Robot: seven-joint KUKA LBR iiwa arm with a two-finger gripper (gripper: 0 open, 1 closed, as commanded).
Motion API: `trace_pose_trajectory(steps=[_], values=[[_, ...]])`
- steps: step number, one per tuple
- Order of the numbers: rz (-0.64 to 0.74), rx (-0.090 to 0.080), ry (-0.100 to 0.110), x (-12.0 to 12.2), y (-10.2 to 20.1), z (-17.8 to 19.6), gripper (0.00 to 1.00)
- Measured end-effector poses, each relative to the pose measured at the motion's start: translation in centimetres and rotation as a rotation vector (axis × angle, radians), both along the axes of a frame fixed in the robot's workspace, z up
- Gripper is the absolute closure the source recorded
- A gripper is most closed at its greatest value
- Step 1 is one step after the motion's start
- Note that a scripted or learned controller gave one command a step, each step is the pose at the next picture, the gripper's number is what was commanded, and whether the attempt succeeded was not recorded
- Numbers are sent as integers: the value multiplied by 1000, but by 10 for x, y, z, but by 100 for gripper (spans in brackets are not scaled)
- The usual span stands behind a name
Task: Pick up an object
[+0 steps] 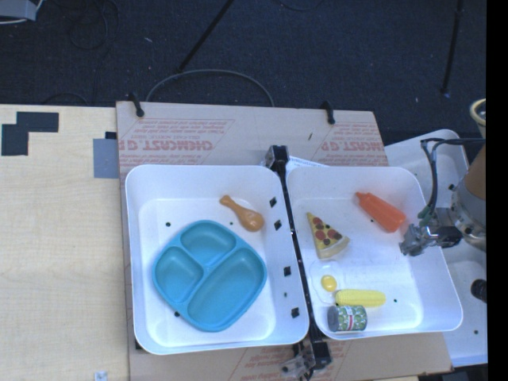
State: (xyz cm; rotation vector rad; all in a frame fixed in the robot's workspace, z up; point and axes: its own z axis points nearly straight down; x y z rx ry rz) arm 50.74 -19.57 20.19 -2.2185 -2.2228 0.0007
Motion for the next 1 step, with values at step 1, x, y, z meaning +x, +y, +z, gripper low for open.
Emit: trace_pose_trajectory(steps=[1], values=[[0,-1,-1,1,-1,51,100]])
